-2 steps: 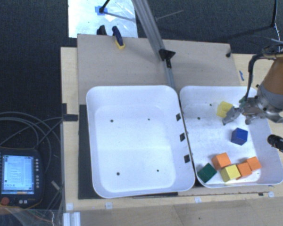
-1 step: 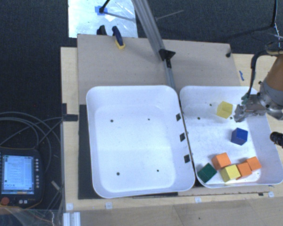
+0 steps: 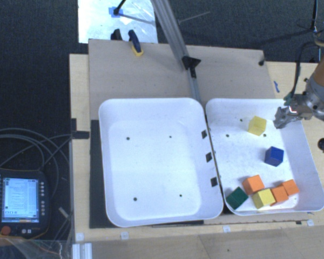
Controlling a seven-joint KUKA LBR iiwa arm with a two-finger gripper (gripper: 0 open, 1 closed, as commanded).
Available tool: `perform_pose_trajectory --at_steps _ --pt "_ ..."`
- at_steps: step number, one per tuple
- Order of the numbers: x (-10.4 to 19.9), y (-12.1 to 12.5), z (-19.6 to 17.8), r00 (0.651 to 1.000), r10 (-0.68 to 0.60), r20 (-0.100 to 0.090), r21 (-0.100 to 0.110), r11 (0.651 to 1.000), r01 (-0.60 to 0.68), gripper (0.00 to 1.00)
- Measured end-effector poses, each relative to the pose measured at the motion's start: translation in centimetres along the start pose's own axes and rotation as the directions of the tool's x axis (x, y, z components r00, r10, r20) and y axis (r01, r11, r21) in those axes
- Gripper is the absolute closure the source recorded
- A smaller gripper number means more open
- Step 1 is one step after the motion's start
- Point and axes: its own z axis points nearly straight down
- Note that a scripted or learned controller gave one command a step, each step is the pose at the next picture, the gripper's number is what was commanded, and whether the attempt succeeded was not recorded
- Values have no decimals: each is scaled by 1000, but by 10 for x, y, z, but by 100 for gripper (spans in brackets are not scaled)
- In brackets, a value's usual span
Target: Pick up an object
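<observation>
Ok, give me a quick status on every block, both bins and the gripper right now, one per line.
Pale yellow cube: alone, upper right bin.
Blue cube: alone, mid right bin.
Green cube: bottom-left corner of right bin.
Three orange cubes and bright yellow cube: clustered at bottom edge.
Right white bin: holds all the blocks.
Left white bin: upright, beside right bin.
Gripper: over right bin's upper right edge.

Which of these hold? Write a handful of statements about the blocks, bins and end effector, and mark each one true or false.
1. All the blocks lie in the right bin. True.
2. The blue block touches the green block. False: they lie apart.
3. The end effector hangs over the right bin's upper right part, near the yellow block. True.
4. The end effector grips an orange block. False: the orange blocks lie at the bin's lower edge.
5. A handheld screen lies left of the bench. True.
</observation>
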Motion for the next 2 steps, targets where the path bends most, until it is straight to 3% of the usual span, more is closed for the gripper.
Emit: perform_pose_trajectory --at_steps 1,2 --pt "4 2 -65 1000 -1 1 -3 1000 1 100" --pt "4 4 -103 1000 0 0 0 1000 0 100"
